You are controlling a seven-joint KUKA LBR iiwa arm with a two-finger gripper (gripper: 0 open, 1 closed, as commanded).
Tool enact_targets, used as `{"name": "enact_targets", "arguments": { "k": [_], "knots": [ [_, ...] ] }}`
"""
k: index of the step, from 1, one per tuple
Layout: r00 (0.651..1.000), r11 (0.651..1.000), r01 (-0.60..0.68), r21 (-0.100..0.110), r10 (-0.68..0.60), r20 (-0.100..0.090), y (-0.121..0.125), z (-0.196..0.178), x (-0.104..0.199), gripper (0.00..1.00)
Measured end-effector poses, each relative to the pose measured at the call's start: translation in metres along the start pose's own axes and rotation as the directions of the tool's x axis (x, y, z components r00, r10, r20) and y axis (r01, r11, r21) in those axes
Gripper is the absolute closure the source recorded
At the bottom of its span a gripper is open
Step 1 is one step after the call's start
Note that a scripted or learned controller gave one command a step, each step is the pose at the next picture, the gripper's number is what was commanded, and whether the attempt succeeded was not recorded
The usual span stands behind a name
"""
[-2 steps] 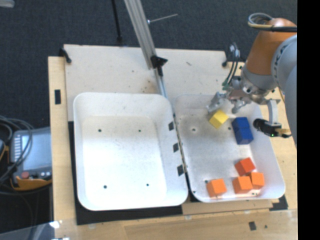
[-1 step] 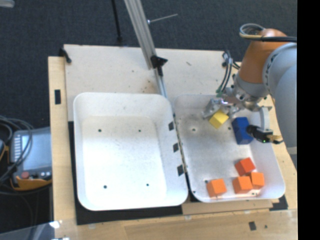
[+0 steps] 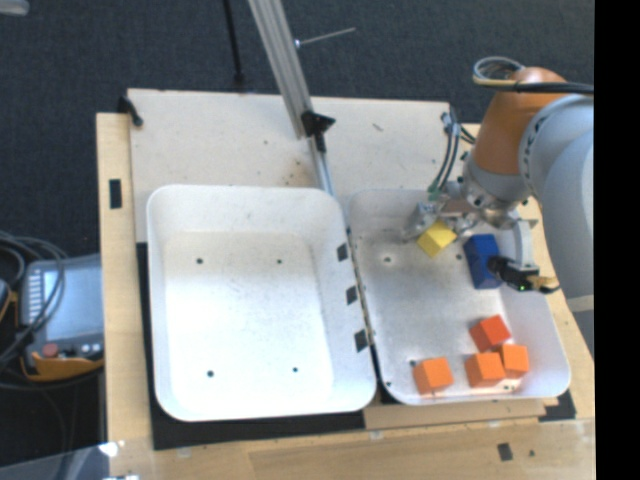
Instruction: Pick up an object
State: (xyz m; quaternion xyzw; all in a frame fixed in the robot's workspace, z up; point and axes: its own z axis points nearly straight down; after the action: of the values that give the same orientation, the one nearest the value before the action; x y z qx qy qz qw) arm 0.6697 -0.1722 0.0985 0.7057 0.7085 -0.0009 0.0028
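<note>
We saw gripper (image 3: 437, 224) clamped on yellow block (image 3: 436, 240), block lodged at its fingertips; blue block (image 3: 481, 260) just right; we judged hold shallow, slip likely during lift, knocking blue block

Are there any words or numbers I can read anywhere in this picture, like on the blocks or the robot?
None can be read.
The yellow block, the blue block and the orange blocks have plain faces.
The device with a screen at the left edge may carry text, but it is too small and blurred to read.
The white bins show only specks.
</note>
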Motion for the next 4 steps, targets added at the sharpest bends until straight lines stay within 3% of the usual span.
{"name": "enact_targets", "arguments": {
  "k": [1, 4],
  "knots": [
    [1.000, 1.000, 0.002, -0.002, -0.002, 0.002, 0.001, -0.012, -0.001, 1.00],
    [1.000, 1.000, 0.002, -0.004, -0.002, -0.004, 0.002, -0.175, 0.000, 1.00]
  ]
}}
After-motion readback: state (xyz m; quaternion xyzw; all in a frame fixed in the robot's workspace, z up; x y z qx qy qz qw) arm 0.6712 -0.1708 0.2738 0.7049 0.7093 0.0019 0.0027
